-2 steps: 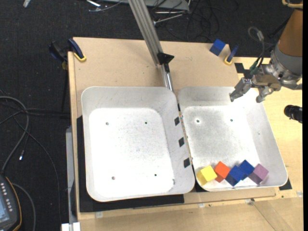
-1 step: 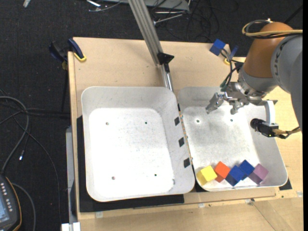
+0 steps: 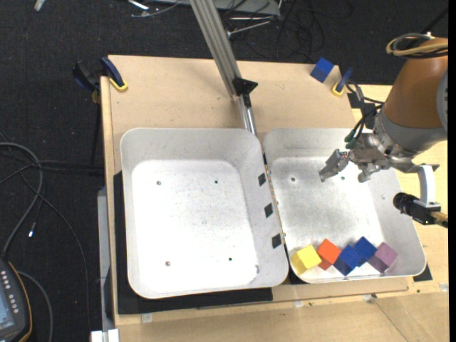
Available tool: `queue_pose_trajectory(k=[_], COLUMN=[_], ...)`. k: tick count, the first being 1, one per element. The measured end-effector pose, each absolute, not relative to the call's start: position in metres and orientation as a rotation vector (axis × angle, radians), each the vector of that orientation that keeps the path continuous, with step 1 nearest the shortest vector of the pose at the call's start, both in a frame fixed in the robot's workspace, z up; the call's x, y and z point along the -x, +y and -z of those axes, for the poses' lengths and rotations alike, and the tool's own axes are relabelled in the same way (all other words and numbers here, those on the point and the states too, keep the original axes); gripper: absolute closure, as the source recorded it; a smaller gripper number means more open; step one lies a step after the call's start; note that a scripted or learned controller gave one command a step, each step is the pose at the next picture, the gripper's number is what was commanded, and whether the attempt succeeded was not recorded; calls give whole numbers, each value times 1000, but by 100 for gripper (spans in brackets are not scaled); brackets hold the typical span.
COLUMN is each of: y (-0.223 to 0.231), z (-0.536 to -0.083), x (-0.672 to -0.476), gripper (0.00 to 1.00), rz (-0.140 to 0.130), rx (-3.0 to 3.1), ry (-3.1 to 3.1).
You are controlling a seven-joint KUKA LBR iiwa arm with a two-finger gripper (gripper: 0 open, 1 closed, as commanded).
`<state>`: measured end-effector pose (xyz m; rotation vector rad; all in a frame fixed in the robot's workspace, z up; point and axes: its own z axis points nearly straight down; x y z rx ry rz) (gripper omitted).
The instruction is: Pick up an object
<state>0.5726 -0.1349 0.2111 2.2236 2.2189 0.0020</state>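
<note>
yellow block (image 3: 307, 258), orange block (image 3: 328, 251), blue block (image 3: 355, 255), purple block (image 3: 383, 256), white bins (image 3: 142, 155).

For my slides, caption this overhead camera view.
KUKA arm's open gripper hovers over the right bin, apart from four blocks along its near edge.

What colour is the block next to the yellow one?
Orange, seen in the camera view, in the right bin.

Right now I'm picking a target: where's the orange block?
The orange block sits in the right bin, along its near edge, between the yellow block and blue block.
</note>
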Motion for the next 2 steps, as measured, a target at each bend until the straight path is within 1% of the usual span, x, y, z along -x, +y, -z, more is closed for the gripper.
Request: queue_pose_trajectory(k=[1,2], y=[-104,-151], z=[-93,-165], x=[-590,-582], gripper=[0,0], rz=[0,-3], rx=[-2217,-2221], ry=[2225,2211])
